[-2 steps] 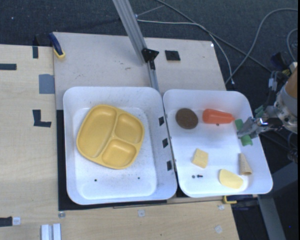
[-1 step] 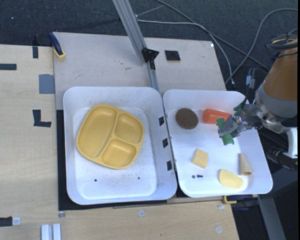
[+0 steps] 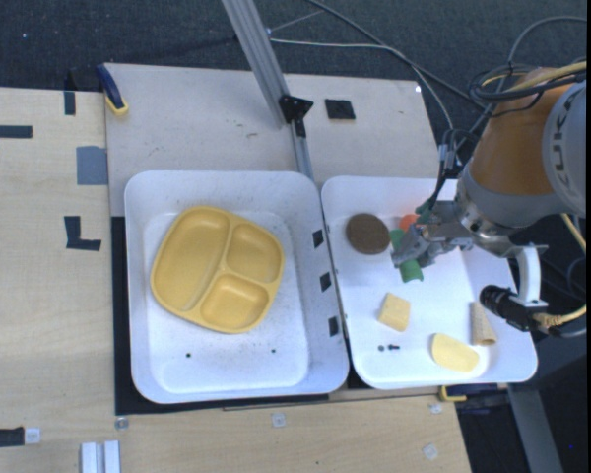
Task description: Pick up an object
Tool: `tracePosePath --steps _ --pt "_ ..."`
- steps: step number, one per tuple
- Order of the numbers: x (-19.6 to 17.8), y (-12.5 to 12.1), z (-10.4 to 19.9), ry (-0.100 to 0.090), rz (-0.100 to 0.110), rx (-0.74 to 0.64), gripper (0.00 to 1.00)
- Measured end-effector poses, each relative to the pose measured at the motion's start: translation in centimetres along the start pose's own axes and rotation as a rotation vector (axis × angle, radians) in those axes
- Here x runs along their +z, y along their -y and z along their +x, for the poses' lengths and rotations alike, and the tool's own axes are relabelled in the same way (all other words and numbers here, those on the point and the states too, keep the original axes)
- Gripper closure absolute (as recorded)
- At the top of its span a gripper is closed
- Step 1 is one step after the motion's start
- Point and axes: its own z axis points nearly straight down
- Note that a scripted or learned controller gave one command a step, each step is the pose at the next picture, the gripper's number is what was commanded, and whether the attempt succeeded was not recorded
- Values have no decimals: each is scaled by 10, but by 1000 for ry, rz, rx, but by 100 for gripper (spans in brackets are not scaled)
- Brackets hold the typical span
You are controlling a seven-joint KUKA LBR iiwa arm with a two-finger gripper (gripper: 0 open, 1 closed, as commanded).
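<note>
Claw (image 3: 414, 254) over green block (image 3: 412, 271), round brown disc (image 3: 367, 233), glossy yellow divided tray (image 3: 218, 268)

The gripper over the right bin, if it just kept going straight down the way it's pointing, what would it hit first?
Most likely the small green piece directly under the gripper, then the right bin floor. The brown round object lies just to the side, probably off that line. Depth is hard to judge from this slanted view.

Two white bins (image 3: 143, 264), the left one speckled with dark flecks, hold a mustard-yellow divided tray (image 3: 218, 267), a brown round disc (image 3: 368, 234), a pale yellow wedge (image 3: 395, 312), a yellow slice (image 3: 455, 353), a tan stick (image 3: 483, 324), and a green piece (image 3: 412, 271) beside something possibly orange-red (image 3: 406, 222).
</note>
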Motion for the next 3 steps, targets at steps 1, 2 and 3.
tracePosePath --steps 1,2,3 --pt "-8 -14 60 -1 -1 -2 100" --pt "2 -30 105 1 0 0 100" --pt "10 -49 153 1 0 0 100"
